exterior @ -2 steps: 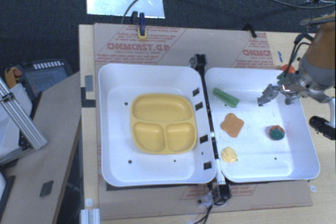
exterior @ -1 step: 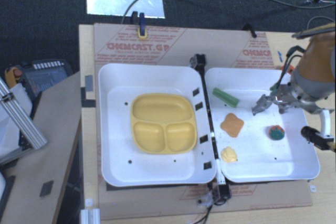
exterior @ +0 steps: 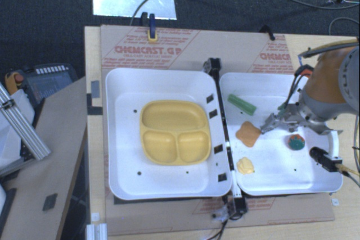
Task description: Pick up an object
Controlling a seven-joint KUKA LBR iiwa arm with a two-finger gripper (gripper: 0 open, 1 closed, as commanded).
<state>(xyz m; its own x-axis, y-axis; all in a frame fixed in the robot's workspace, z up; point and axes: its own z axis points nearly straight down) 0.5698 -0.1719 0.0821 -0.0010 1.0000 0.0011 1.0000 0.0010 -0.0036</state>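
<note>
Taking the right bin (exterior: 264, 185) as the landmark, its front edge lay nearest the camera, and just inside that edge, toward the divider, sat a small pale yellow piece (exterior: 245, 165). A little farther in, an orange piece (exterior: 248, 134) lay near the divider, and a green and red ball (exterior: 296, 142) rested toward the bin's right side, under the arm. The gripper (exterior: 266, 125) hung low over the bin's middle, its tip just beside the orange piece on that piece's right; whether its fingers were spread or pressed together could not be told, and nothing showed between them. Farther back in the same bin a green block (exterior: 242, 104) lay at a slant, well apart from the tip. Beyond the divider, the left bin (exterior: 121, 137) held a yellow divided tray (exterior: 175, 132).

The orange piece looked the likeliest target. To take it well, the tip would need to shift toward the divider until it stood squarely over the piece, descend straight, and close across its narrower span, keeping clear of the bin wall.
</note>
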